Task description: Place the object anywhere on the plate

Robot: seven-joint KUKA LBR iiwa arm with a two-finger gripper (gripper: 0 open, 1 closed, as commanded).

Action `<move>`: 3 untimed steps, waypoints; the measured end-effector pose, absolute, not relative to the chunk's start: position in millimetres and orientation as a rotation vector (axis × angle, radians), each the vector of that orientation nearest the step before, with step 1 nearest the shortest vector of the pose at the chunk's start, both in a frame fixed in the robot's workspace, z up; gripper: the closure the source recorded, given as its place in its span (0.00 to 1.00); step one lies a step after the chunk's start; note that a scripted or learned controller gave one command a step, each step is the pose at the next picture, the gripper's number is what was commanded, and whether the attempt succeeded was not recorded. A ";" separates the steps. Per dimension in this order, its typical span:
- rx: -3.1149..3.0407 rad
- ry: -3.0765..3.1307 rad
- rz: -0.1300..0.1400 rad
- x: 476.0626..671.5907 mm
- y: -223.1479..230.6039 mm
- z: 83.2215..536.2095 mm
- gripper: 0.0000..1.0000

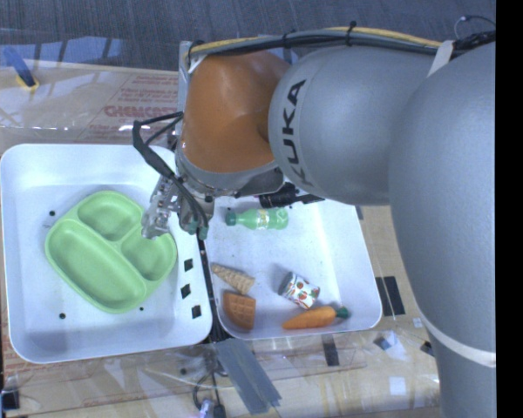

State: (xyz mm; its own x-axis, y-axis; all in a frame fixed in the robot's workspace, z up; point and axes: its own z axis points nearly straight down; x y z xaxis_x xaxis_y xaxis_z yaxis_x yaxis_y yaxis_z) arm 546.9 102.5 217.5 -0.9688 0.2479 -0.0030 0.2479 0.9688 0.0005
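A light green divided plate (105,251) lies in the left white bin (26,320). My gripper (167,216) hangs over the plate's right rim, close to the wall between the two bins. I cannot make out any object in it from this angle. In the right bin (349,259) lie a green bottle (257,219), an ice cream cone (233,276), a brown waffle piece (238,309), a small printed can (301,290) and a carrot (314,318).
The large grey arm with its orange band (231,111) covers the upper right of the view and the back of the right bin. A clear plastic sheet (78,103) with red print lies behind the left bin.
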 end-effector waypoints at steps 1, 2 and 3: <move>0.230 3.135 -0.001 501.0 64.0 191.1 1.00; -0.009 3.140 0.000 539.5 97.2 192.1 1.00; -0.107 3.141 -0.001 489.6 63.6 191.7 1.00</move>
